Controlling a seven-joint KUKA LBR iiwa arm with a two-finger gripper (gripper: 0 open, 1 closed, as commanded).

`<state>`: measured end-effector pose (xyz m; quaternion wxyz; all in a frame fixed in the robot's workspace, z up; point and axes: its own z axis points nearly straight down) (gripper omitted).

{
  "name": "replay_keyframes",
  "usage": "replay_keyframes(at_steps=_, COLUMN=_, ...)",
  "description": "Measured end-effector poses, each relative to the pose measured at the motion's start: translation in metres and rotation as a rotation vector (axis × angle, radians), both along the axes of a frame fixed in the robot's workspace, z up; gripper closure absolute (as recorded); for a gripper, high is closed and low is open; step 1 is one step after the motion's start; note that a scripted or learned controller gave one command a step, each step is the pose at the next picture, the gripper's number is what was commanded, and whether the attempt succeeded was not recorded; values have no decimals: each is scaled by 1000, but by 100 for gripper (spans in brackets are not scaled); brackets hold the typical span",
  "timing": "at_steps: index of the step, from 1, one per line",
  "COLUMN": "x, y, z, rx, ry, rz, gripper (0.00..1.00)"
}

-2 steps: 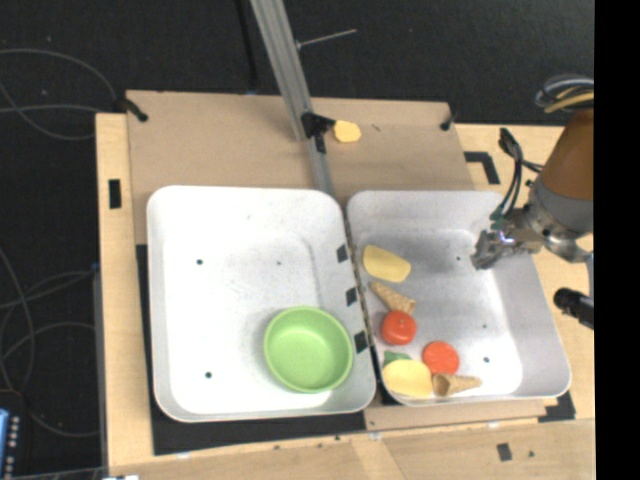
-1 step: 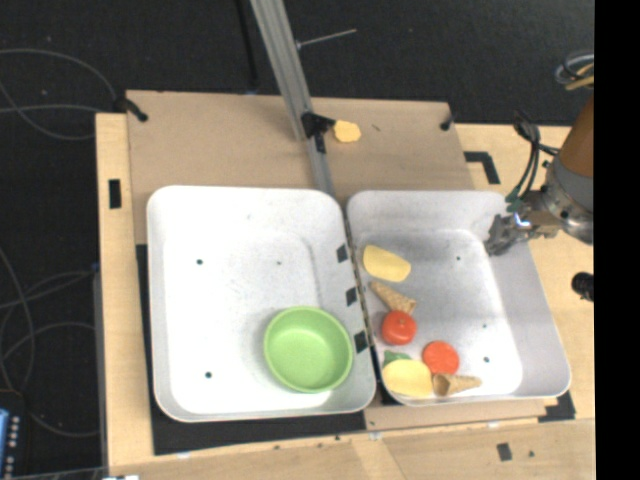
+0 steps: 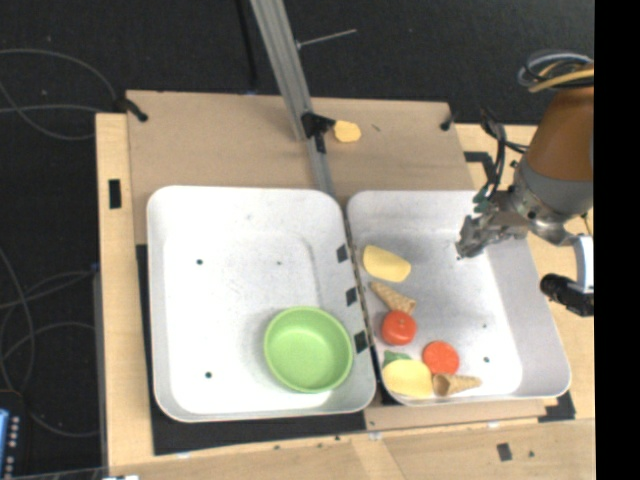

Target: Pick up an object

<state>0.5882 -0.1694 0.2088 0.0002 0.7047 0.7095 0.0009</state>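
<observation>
- Camera view, the tool: the tool (image 3: 473, 240) hangs over the upper right part of the right bin (image 3: 520, 298), apart from every object. It looks dark and small at this slant, so I cannot tell whether it is released or clenched. Nothing shows in its grasp.
- Camera view, the candidates: the task names no one object, and all the loose pieces lie along the right bin's left side and bottom edge. The nearest to the tool is a pale yellow piece (image 3: 386, 264), lying on its own just beside the bin's left wall.
- Below it lies a ridged tan cone (image 3: 393, 297), and just under that a small red tomato-like piece (image 3: 399, 327).
- At the bottom edge a yellow lemon-like piece (image 3: 408, 376), a red-orange round piece (image 3: 440, 356) and a second cone (image 3: 455, 383) crowd together, touching or nearly so.
- Camera view, how they would handle: these look like hollow plastic toy foods, so probably light, stiff and smooth-skinned. A round one would likely slip or roll out of a pinch taken off centre.
- Where to take hold: the pale yellow piece seems the best choice, taken across its narrow middle, since bare bin floor lies on its right.
- Risk: the bottom cluster leaves little room between pieces, and the bin wall is close.
- Elsewhere: a green bowl (image 3: 308, 349) sits in the left bin (image 3: 200, 268), and a small yellow piece (image 3: 347, 131) rests on the counter (image 3: 400, 158) beyond the bins, both well apart from the tool.
</observation>
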Motion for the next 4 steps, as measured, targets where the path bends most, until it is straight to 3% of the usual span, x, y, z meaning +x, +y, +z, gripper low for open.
replay_keyframes(at_steps=2, x=18, y=113, z=28, rx=1, ry=-2, rz=2, gripper=100)
replay_keyframes(at_steps=3, x=27, y=164, z=19, rx=-1, ry=0, rz=0, gripper=100)
replay_keyframes(at_steps=4, x=36, y=217, z=33, rx=1, ry=-1, rz=2, gripper=100)
